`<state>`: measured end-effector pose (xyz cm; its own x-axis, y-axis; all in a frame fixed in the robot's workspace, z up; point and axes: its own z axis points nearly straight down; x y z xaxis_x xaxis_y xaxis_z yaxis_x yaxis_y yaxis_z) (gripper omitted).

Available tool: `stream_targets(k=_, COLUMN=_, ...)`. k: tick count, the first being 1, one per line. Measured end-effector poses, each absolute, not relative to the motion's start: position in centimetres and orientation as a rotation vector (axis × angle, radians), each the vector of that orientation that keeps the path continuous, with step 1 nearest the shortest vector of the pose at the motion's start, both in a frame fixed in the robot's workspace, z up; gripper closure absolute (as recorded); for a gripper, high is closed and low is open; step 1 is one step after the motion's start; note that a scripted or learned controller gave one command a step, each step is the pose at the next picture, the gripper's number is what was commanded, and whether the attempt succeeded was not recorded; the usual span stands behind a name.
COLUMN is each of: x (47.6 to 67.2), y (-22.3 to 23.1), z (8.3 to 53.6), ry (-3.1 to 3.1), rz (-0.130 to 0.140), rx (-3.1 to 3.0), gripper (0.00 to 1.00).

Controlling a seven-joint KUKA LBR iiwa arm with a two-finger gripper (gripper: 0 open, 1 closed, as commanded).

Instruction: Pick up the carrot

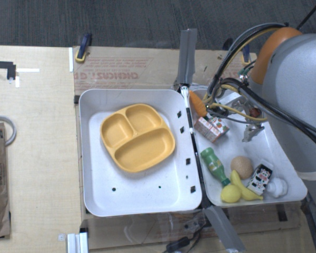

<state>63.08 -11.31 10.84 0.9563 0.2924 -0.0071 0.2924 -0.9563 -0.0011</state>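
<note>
**Carrot in the corner**

The jaws (251, 132) hang over the right bin (284, 165); I cannot tell if they are wide or narrow. The orange carrot (198, 105) lies at the bin's top left corner, touching a small carton (210, 128). A yellow plate (138, 137) sits in the left bin (92, 157).

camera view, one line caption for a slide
Arm reaches over the right bin, near the carrot; yellow plate in the left bin.

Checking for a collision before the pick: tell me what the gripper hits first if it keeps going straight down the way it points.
Probably bare floor of the right bin. The gripper hangs above an open patch, between the small carton and the brown ball. The carrot lies off to its left, outside that line. Depth is hard to judge.
</note>
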Motion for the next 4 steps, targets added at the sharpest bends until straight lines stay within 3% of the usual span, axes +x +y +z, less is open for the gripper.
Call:
stream_targets(k=1, x=55.7, y=-11.3, z=11.0, ry=-0.536, rz=0.01, rx=-3.094, gripper=0.0)
stream_targets(k=2, x=47.7, y=-8.1, z=18.9, ry=-0.323, rz=0.013, rx=-3.124, gripper=0.0)
stream_targets(k=3, x=47.6, y=-16.8, z=13.2, ry=-0.382, rz=0.013, rx=-3.116, gripper=0.0)
stream_targets(k=4, x=47.5, y=-16.9, z=13.8, ry=-0.38, rz=0.023, rx=-3.114, gripper=1.0)
